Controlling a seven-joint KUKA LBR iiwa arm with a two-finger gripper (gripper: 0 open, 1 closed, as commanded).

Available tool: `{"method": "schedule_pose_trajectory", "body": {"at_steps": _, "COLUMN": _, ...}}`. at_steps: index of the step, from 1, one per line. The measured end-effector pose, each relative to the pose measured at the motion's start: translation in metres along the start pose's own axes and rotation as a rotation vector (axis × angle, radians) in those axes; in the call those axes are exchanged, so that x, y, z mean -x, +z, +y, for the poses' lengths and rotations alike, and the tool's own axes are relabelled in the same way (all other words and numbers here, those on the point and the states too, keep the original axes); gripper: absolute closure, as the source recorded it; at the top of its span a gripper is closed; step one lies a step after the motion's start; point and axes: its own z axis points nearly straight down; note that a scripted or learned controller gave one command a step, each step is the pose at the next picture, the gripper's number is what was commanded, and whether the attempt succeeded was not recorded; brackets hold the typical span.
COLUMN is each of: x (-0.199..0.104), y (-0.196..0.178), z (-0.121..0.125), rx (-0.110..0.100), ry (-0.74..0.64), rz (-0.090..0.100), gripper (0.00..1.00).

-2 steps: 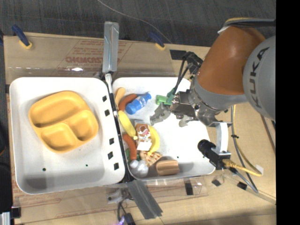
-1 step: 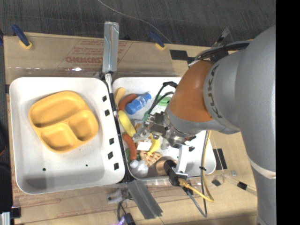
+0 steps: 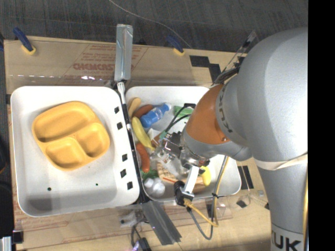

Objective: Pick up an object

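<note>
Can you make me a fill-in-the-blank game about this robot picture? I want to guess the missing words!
1. The yellow tray with compartments lies in the ____ bin.
2. The banana in the right bin is colored ____.
3. The band above the robot's wrist is colored ____.
4. The bottle beside the banana is colored ____.

Missing words: left, yellow, orange, blue

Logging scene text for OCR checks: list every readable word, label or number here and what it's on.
"UK", cut off by the frame edge, on the arm's base.
Red print, too blurred to read, on the cardboard sheet behind the left bin.
The blue bottle in the right bin: no readable label.
</note>
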Motion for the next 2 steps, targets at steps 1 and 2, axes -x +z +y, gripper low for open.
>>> {"method": "schedule_pose_trajectory", "body": {"at_steps": 1, "x": -0.011, "y": 0.003, "z": 0.041, "rx": 0.000, "ry": 0.282, "rz": 0.000, "gripper": 0.00}}
{"method": "schedule_pose_trajectory", "body": {"at_steps": 2, "x": -0.033, "y": 0.003, "z": 0.074, "rx": -0.001, "ry": 0.553, "rz": 0.000, "gripper": 0.00}}
